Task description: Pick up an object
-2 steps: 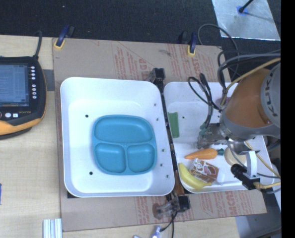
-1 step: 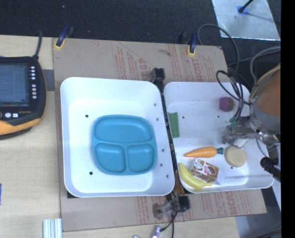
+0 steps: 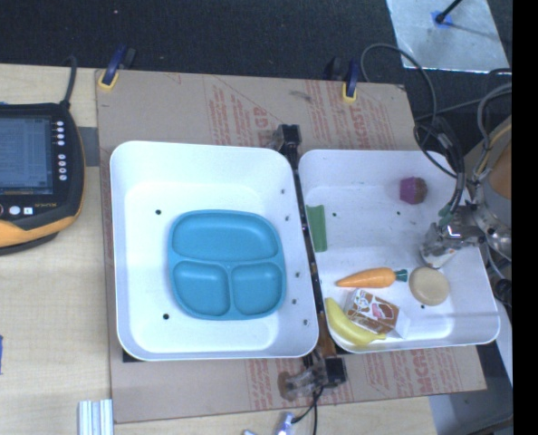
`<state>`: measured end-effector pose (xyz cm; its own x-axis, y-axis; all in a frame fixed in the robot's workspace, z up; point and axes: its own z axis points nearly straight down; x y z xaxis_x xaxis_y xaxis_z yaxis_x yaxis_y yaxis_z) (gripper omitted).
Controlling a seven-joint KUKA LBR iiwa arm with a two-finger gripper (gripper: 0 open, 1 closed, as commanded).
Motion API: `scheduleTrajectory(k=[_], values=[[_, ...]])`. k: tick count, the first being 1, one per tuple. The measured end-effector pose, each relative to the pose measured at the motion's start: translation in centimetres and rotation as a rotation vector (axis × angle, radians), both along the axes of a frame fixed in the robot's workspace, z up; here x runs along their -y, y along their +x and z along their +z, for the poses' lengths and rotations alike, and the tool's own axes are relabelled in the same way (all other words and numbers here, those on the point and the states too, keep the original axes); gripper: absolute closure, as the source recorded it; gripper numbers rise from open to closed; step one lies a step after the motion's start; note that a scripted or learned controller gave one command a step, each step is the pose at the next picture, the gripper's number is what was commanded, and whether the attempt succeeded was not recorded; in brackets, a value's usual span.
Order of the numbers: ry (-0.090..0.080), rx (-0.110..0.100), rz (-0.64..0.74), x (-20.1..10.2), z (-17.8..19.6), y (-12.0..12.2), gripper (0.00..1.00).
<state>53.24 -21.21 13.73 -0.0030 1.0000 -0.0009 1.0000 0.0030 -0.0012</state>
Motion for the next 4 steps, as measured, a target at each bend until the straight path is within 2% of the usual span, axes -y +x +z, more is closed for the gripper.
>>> scheduleTrajectory(k=[1,2,3,4], values=[[0.002,0.0,0.0,-1.5,1.4,5.8,1.0],[0.001,-0.001,0.003,-0.3,-0.3,9.6,1.0],[0.001,0.0,0.002,0.0,2.9,10.8,1.0],[0.001,-0.001,0.002,0.0,2.9,10.7,0.0]])
